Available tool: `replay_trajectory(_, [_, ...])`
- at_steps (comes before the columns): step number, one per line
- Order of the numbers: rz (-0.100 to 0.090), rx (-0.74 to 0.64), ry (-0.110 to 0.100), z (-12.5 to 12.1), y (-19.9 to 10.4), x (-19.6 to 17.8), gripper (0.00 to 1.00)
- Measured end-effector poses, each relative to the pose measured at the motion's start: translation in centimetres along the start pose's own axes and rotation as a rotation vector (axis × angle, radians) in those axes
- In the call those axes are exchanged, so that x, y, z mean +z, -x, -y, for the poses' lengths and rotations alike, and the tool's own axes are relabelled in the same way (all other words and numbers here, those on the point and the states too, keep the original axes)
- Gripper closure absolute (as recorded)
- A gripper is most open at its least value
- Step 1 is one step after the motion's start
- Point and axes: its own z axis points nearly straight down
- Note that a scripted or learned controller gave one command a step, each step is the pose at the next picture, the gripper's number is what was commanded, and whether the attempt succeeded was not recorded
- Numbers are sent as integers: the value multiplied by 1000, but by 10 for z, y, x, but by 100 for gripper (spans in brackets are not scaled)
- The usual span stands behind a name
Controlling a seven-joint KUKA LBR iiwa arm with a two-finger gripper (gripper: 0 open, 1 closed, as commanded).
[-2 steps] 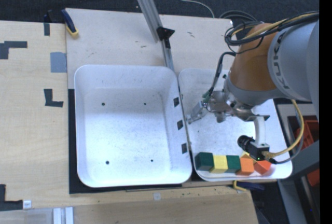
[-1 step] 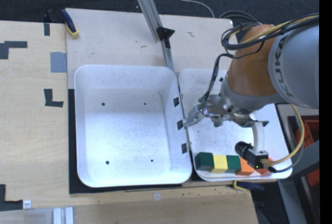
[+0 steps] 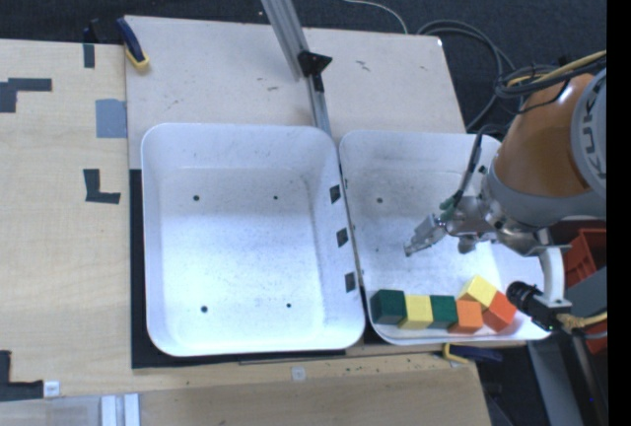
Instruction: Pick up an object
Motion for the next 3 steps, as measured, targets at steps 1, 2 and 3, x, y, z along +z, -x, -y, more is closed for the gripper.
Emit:
replay_trajectory(1, [1, -1, 6, 0, 105, -22, 0])
replay_trajectory(2, [-7, -12, -1, -27, 54, 45, 0])
replay_trajectory(3, [-4, -12, 3, -61, 14, 103, 0])
